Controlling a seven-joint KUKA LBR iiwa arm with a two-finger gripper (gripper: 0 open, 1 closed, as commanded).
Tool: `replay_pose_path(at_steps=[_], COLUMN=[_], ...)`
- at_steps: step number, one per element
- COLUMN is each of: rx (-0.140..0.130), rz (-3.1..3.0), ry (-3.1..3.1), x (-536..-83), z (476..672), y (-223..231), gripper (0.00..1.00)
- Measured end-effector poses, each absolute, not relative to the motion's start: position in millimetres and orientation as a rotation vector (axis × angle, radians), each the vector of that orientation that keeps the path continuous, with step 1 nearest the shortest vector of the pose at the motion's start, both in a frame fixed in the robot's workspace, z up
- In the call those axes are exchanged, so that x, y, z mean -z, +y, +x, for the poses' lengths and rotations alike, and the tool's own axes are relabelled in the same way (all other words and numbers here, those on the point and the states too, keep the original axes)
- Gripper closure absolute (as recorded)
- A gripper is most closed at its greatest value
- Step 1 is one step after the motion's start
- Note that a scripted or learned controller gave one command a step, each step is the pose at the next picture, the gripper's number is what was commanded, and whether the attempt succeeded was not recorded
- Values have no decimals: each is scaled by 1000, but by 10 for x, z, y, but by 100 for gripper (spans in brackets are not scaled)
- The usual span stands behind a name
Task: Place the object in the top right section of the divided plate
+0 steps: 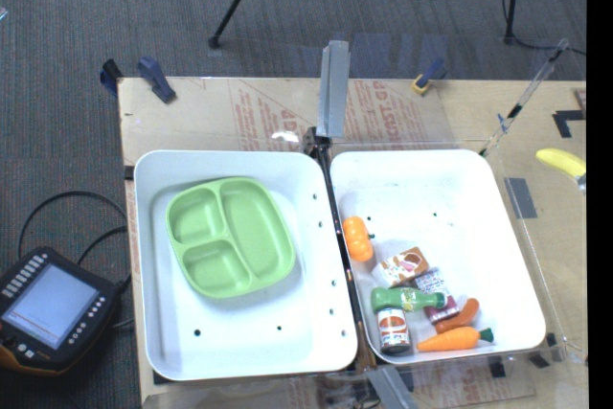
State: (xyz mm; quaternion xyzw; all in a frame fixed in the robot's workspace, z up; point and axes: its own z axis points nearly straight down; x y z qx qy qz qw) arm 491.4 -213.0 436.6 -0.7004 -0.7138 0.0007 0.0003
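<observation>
Picking cleanly comes first: toys (417,302) crowd the right bin's (450,177) near corner, well apart from the green plate (257,230) in the left bin (230,340). The orange fruit (357,239), standing clear, probably grasps easiest. The gripper's state cannot be told.

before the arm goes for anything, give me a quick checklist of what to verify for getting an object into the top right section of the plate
1. Divided green plate lies flat in the left bin: ok.
2. Plate's sections hold nothing: ok.
3. Which section counts as top right, since the plate sits rotated: cannot tell.
4. Objects wait in the right bin: orange piece, green bottle, carrot: ok.
5. Orange piece stands apart from the cluster, easier to pick: ok.
6. Which object is meant: cannot tell.
</observation>
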Motion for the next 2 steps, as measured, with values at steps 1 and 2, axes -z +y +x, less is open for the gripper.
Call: replay_pose_path(at_steps=[1,2], rx=[-9,-5], rz=[-2404,-2453], ry=[-2014,-1960], x=[-3362,-3888], z=[4759,4764], y=[-687,-1588], gripper=[100,100])
